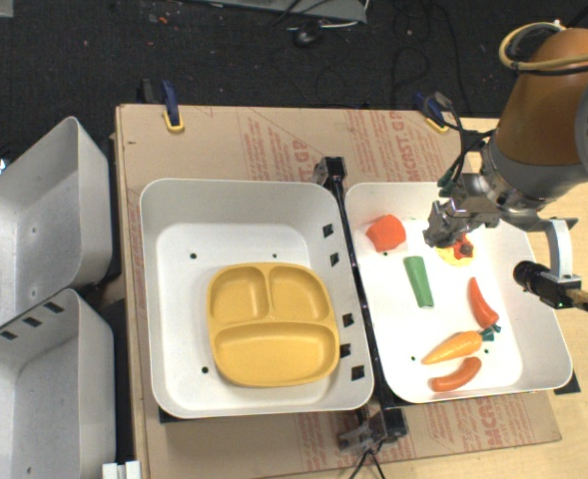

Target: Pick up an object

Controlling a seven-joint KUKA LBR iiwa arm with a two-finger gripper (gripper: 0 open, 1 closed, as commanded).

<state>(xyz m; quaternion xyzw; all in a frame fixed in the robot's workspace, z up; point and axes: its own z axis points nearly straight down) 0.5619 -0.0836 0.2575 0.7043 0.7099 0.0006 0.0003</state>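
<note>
The gripper (pixel 451 236) is hanging over the right bin (pixel 543 367), just above a small yellow and red toy (pixel 460 252); whether it is grasping anything cannot be told. A green stick (pixel 419 280), chili pepper (pixel 482 303), carrot (pixel 453 345), sausage (pixel 454 373) and orange-red piece (pixel 385 233) are lying nearby, and a yellow divided tray (pixel 272 323) is sitting in the left bin (pixel 174 228).
</note>
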